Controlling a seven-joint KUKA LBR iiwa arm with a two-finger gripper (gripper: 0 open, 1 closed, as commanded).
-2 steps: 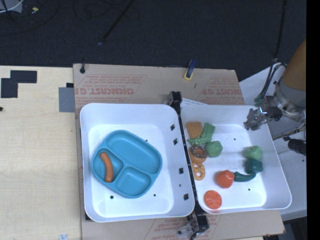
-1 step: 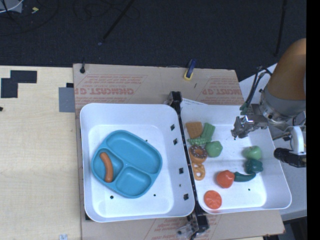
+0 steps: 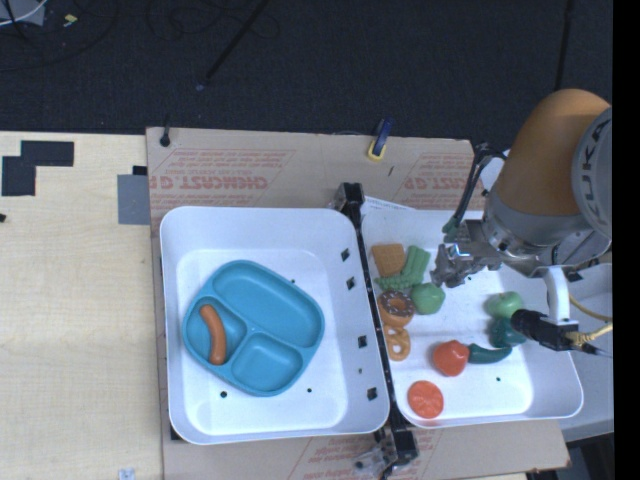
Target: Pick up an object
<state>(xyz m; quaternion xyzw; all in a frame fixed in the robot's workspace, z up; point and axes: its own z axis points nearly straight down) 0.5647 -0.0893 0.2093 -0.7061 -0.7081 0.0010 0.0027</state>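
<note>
The right white bin (image 3: 555, 393) holds several toy foods. There is a tan-orange piece (image 3: 388, 259), a green leafy piece (image 3: 415, 264), a round green piece (image 3: 429, 299), a brown ring (image 3: 397, 307) and an orange pretzel shape (image 3: 398, 344). Nearer the front lie a red tomato (image 3: 450, 357), an orange-red ball (image 3: 425, 399), a dark green pepper (image 3: 491, 353) and a pale green piece (image 3: 504, 304). My gripper (image 3: 453, 266) hangs over the back middle of this bin, just right of the green leafy piece and above the round green one. Nothing shows between its fingers.
The left white bin (image 3: 190, 238) holds a blue divided plate (image 3: 275, 313) with an orange sausage (image 3: 213, 333) in its left compartment. A black divider (image 3: 365, 298) separates the bins. Both stand on a cardboard sheet (image 3: 260, 173) on the wooden bench.
</note>
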